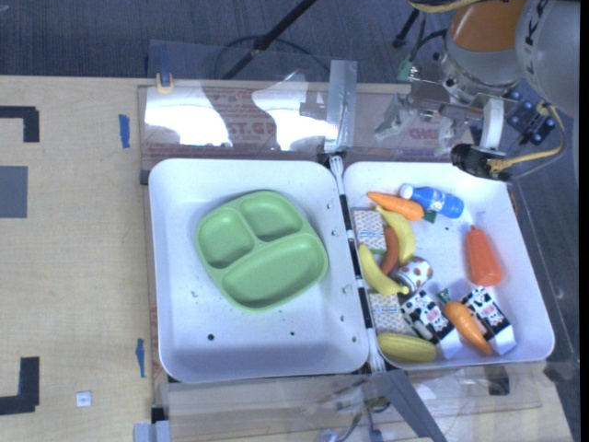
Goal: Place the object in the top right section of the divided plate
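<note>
A green divided plate [262, 249] lies in the left bin [184, 320], with two small sections on its far side and one large section on its near side; nothing lies on it. My gripper [440, 122] hangs above the far edge of the right bin [529, 274], up and to the right of the plate, with nothing seen in it. Below it, the right bin holds a blue bottle [438, 201], a carrot [396, 204], a yellow banana [374, 271], a red-orange piece [483, 257] and a second carrot [465, 326].
Two cow-patterned cartons [423, 315] [488, 317], a small ball [416, 272] and a yellow fruit [406, 346] crowd the right bin's near side. A metal post [341, 109] stands behind the divider between the bins. A yellow cable [529, 159] trails from the wrist.
</note>
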`<state>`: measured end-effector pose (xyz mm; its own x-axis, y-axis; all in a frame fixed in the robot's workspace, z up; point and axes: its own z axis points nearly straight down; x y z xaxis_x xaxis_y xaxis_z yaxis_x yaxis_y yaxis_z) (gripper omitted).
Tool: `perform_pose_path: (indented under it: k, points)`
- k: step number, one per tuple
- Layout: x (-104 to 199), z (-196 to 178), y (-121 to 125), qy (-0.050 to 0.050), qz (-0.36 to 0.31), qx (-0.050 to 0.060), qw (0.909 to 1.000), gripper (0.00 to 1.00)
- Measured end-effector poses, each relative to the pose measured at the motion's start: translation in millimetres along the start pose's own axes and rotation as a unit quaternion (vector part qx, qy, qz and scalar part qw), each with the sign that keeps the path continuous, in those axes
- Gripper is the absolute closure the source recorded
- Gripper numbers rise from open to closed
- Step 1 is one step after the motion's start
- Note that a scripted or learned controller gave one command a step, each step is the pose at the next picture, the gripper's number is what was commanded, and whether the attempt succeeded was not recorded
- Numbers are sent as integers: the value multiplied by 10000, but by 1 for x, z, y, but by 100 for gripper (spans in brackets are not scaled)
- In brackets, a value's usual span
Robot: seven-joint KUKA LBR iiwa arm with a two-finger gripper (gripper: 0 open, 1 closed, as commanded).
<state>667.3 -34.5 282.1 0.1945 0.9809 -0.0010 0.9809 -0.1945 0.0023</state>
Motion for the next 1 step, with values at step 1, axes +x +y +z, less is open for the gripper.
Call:
perform_pose_path:
  k: [1]
  points:
    - [1,-10,1,-5,-9,-12,10000,100]
